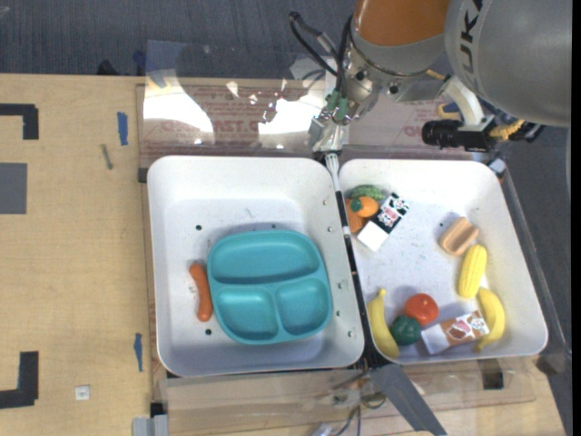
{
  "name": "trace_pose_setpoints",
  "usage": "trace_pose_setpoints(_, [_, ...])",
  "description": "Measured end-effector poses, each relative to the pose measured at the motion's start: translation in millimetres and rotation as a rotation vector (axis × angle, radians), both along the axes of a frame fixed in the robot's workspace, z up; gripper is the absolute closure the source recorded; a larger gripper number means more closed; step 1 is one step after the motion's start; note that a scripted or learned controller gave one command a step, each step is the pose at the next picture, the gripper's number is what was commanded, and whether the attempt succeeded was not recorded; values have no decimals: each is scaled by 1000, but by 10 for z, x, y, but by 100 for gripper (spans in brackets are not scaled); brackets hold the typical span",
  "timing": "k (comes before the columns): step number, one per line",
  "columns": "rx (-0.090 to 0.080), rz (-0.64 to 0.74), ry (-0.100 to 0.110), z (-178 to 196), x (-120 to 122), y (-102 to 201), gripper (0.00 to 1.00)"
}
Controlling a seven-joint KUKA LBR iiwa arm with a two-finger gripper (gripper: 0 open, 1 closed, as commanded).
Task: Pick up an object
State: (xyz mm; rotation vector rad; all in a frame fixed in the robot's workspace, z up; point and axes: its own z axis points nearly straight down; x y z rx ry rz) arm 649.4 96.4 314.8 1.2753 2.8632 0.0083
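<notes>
Here the grey gripper (329, 139) hangs above the far rim between the two bins; I cannot tell its state. A yellow plastic corn cob (472, 271) lies in the right white bin (522, 243)

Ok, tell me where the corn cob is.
In the camera view the corn cob lies in the right bin, near its right wall, between the hot dog bun above and a banana below.
</notes>
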Motion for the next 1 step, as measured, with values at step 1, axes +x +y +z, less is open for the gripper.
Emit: trace_pose_setpoints(1, [0,4,-7,113,12,10,100])
